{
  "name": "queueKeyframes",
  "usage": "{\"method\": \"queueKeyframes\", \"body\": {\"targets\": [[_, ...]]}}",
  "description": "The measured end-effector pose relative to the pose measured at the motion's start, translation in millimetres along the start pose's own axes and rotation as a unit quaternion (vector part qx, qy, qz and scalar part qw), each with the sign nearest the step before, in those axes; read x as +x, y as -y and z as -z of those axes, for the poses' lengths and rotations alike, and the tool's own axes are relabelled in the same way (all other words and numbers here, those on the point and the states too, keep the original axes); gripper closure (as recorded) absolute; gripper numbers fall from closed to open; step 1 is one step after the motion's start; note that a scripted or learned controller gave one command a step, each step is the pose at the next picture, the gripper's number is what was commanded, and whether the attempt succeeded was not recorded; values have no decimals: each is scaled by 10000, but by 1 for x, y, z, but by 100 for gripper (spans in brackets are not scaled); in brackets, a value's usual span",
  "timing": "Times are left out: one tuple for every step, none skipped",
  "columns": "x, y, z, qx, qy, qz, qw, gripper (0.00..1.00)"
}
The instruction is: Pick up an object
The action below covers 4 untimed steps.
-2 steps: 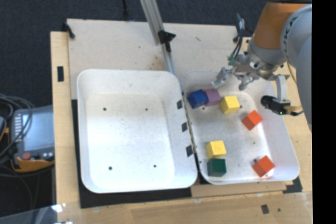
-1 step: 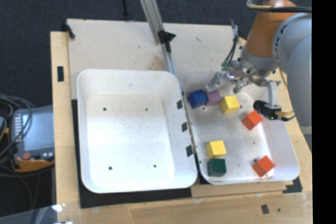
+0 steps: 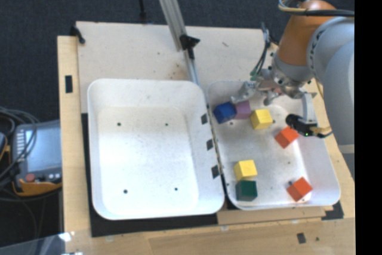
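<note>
Purple cube (image 3: 243, 108) is the likeliest target: upper part of the right bin (image 3: 322, 179), touching the blue cube (image 3: 224, 112) on its left, yellow cube (image 3: 261, 119) just to its right. Pincer (image 3: 258, 91) hangs just above/beside it at the bin's upper edge; can't tell if open or closed, too small & cluttered w/ cables. Nothing visibly gripped, so pick looks not yet done: approach made, grasp & lift still left. Rest of right bin: orange cube (image 3: 286, 137) near right wall, 2nd yellow cube (image 3: 245, 169) touching green cube (image 3: 246, 190) at lower left, 2nd orange cube (image 3: 299, 189) lower right. Left bin (image 3: 95, 98) sits beside it on the tabletop (image 3: 119, 45)
</note>
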State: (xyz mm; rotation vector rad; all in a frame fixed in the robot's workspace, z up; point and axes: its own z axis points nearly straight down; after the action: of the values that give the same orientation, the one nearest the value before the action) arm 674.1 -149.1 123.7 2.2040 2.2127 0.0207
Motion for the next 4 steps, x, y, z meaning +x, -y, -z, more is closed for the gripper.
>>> {"method": "queueKeyframes", "body": {"targets": [[-2, -2, 11, -25, 9, 1, 10000, 100], [-6, -3, 77, 68, -5, 0, 10000, 100], [-8, -5, 114, 83, -12, 10, 10000, 100], [33, 3, 111, 114, -14, 3, 9999, 100]]}}
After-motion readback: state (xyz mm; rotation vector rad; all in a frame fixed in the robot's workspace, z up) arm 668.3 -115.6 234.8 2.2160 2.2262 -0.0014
